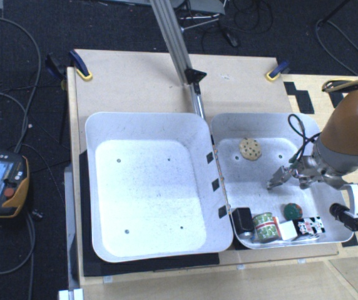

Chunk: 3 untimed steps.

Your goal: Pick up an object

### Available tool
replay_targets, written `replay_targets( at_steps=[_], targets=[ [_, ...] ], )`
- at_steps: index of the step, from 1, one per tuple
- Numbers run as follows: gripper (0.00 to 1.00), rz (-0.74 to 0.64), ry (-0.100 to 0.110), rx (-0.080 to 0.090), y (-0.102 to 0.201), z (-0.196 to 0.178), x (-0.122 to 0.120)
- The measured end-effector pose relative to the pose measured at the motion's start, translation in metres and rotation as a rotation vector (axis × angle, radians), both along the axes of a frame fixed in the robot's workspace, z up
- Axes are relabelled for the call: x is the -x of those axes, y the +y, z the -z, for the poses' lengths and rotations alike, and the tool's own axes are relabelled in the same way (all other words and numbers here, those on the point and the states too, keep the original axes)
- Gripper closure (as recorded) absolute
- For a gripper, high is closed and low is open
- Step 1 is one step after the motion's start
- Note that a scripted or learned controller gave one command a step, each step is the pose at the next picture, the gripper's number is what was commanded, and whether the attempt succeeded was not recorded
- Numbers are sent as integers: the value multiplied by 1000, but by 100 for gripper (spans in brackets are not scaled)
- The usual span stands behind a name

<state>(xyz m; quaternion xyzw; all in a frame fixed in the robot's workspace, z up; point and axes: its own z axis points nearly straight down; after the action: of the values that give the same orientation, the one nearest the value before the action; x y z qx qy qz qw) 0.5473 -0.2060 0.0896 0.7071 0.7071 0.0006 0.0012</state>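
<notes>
Nothing lifted yet. End effector (278, 179) sits low in the right bin (229, 133), whether spread or pressed together cannot be told. Cookie (250, 149) lies just beyond it; can (265, 226), green ball (291, 211) and box (305, 227) crowd the near wall. Grasp and lift remain.

Bench (135, 74): pale wood board, matt, smooth. 
Bins, left (148, 186) and right (266, 130): white plastic, matt, finely speckled. 
Clamps (82, 67) at the bench's far corners: glossy blue and yellow plastic. 
Post (169, 30): ribbed bare metal, dull sheen. 
Arm (348, 130): orange band, smooth satin; grey casing below it. 
Cookie (250, 149): tan, rough, dotted. 
Can (265, 225): glossy green-and-white label. 
Floor (22, 55): dark carpet, coarse.
</notes>
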Motion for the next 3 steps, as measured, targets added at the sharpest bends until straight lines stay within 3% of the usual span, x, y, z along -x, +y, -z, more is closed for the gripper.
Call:
replay_targets(
  at_steps=[1,3],
  targets=[
    [100,0,-4,1,0,-12,-1],
    [100,0,-1,0,0,-97,-1]
  ],
)
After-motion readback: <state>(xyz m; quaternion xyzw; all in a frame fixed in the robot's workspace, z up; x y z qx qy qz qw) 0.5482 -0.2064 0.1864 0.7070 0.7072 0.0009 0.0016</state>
